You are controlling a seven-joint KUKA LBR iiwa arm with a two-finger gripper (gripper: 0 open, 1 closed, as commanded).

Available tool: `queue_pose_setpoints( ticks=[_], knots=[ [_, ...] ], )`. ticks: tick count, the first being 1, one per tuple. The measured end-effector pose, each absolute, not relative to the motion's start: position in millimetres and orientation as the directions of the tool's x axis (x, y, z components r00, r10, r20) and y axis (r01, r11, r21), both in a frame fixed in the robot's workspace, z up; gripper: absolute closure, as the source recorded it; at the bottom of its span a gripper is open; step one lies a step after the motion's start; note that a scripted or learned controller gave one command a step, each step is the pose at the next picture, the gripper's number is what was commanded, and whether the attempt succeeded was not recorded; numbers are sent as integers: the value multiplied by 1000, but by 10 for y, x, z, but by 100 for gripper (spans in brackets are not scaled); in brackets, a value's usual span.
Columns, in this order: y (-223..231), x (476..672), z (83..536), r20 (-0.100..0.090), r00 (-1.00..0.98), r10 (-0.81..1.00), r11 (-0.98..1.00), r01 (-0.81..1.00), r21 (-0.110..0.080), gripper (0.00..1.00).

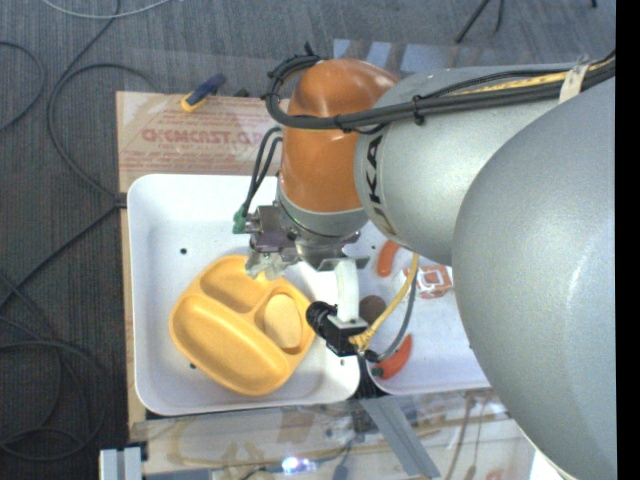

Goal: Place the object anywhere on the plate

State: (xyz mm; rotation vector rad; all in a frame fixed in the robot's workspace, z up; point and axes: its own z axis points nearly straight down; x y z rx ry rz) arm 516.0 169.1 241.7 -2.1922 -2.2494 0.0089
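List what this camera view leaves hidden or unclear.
- Gripper: tucked under the orange wrist; whether it carries anything cannot be told.
- Right bin: mostly covered by the grey arm; orange items peek out, unidentifiable.
- Yellow plate: its upper edge sits behind the gripper.

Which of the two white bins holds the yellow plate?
The left bin holds the yellow plate. The right bin has small orange-red items instead and lies mostly under the arm.
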Motion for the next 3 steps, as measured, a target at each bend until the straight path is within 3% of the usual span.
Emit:
queue_pose_setpoints(
  ticks=[1,2,3],
  knots=[
    [772,4840,2496,-5,214,977,-214,977,-4,100],
    [1141,5149,2185,-8,558,830,-558,830,-2,100],
    [1325,5097,1274,-4,224,975,-224,974,-9,100]
  ],
)
